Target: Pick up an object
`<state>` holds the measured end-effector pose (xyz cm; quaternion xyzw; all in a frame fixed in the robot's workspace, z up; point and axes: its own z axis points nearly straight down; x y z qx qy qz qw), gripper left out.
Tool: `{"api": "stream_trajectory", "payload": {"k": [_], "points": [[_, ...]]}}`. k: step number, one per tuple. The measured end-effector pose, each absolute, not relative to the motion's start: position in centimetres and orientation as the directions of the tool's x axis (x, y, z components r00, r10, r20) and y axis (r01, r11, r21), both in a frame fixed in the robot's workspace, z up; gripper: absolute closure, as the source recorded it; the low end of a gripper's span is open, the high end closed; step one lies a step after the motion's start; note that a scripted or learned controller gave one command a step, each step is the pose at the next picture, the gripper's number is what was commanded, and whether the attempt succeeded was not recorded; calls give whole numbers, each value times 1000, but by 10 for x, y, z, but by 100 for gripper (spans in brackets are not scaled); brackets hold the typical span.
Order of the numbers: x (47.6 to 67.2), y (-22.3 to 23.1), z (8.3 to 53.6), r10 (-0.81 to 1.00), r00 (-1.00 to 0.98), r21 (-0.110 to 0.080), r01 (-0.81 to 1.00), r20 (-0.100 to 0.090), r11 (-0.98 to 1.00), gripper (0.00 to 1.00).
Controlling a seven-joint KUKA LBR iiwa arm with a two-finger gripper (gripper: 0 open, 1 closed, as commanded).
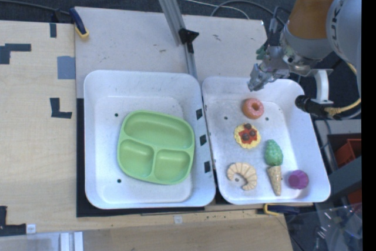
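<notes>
The right bin [305, 126] holds several toy foods: a pink-frosted donut [253, 107], a small yellow tart with red berries [247, 136], a croissant [242, 175], a green ice cream cone [274, 163] and a purple ball-like piece [298, 179]. My gripper [257, 82] hangs over the far edge of this bin, just above and behind the donut, apart from it. Nothing shows between its fingertips.
The left bin [97, 126] contains a green divided plate [156, 147]. A slanted metal pole [170, 3] runs down to the gap between the bins. Cables lie on the bench behind the bins. A yellow-handled clamp [79, 23] sits at the back left.
</notes>
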<state>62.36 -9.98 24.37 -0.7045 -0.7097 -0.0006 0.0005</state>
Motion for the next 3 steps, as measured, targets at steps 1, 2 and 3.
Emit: {"api": "stream_trajectory", "payload": {"k": [1, 2, 3], "points": [[618, -39, 247, 1000, -7, -2, 1000, 2, 7, 100], [599, 15, 248, 1000, -7, -3, 1000, 1, 7, 100], [581, 72, 242, 1000, -7, -4, 1000, 1, 7, 100]]}}
